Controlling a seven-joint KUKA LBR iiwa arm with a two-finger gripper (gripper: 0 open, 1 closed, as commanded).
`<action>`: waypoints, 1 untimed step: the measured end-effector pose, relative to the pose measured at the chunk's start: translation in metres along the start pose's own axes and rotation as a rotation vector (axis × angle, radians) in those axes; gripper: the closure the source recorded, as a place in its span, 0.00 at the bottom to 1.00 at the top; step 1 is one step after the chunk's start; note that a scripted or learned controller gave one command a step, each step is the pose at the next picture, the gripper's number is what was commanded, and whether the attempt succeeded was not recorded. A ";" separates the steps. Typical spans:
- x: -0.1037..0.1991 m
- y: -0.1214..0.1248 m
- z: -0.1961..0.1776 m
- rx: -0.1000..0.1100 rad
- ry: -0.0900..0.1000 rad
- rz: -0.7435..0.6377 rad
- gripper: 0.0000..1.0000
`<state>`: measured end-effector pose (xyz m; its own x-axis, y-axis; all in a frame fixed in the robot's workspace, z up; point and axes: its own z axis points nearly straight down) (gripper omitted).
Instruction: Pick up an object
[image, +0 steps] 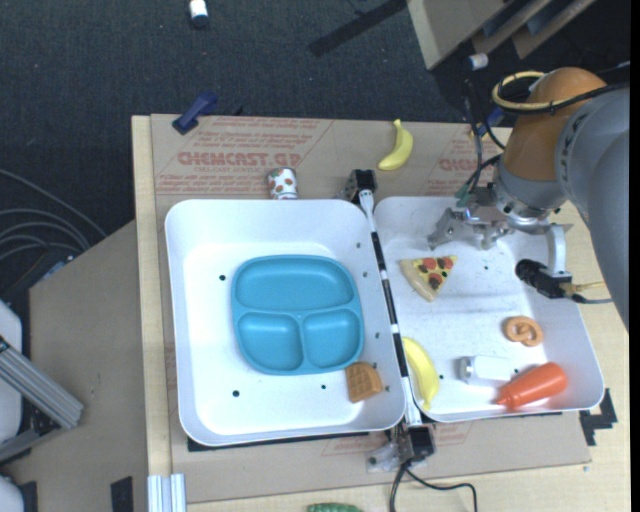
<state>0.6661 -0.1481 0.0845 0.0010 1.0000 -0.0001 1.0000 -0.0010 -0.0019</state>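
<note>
My gripper hangs over the far part of the right bin, its fingers spread open with nothing between them. A toy pizza slice lies just below and left of the fingertips, apart from them. Further toward the front of that bin are a small brown pretzel, an orange carrot-shaped toy, a small white object and a yellow banana against the left wall.
The left bin bears a blue divided plate and a tan cracker at its front right corner. Outside the bins, on the board behind, lie a second banana, a small can and a blue object.
</note>
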 end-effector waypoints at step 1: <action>0.000 0.001 -0.011 -0.003 -0.001 -0.001 1.00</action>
<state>0.6672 -0.1477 0.0955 0.0001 1.0000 -0.0010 1.0000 -0.0001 0.0012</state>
